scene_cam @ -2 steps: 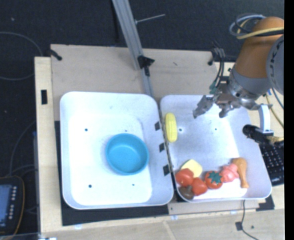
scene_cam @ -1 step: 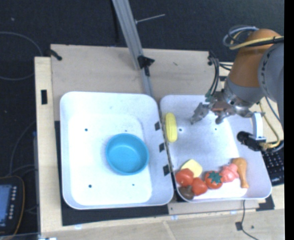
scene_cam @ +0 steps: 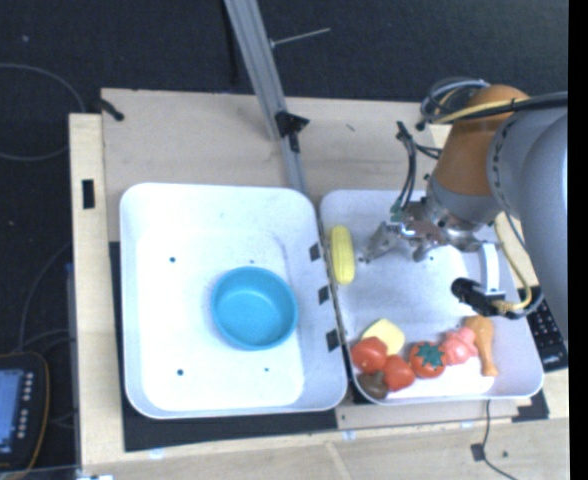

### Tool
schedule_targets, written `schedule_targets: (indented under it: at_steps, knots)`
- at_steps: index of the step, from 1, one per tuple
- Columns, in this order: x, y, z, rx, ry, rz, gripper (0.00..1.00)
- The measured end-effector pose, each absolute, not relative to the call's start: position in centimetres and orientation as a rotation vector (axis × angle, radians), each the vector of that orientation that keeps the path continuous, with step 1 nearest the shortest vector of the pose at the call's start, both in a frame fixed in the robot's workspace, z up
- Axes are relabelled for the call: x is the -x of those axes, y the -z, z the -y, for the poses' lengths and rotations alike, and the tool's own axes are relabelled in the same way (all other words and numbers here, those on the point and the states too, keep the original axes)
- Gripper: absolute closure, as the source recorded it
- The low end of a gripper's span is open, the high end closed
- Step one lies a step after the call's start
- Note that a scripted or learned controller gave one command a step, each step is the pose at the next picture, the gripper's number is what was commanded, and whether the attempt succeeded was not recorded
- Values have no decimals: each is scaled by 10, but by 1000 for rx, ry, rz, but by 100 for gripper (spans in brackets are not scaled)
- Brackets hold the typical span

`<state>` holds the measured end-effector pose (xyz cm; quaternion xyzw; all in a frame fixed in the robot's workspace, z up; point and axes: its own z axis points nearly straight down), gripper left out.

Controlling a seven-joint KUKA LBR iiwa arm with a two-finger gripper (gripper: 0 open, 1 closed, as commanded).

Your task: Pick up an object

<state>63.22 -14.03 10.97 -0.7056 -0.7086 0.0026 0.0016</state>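
Right bin (scene_cam: 374,298): bare middle; toys (scene_cam: 414,356) crowd near edge.

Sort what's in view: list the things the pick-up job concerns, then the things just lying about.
Job:
gripper, above the right bin
yellow banana-like piece, nearest it
pale yellow wedge
red tomato-like pieces
pink and orange toys

Lying about:
blue bowl in the left bin
metal pole
handheld screen

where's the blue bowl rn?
The blue bowl sits in the left bin, toward its lower right part, across the divide from the yellow object lying at the right bin's left edge.
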Motion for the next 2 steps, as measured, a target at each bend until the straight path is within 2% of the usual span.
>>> schedule_targets:
  at_steps: [1,2]
  knots:
    - [-633,-102,142,2220,-5,2222,0]
    - [-634,-115,143,2224,2,2224,100]
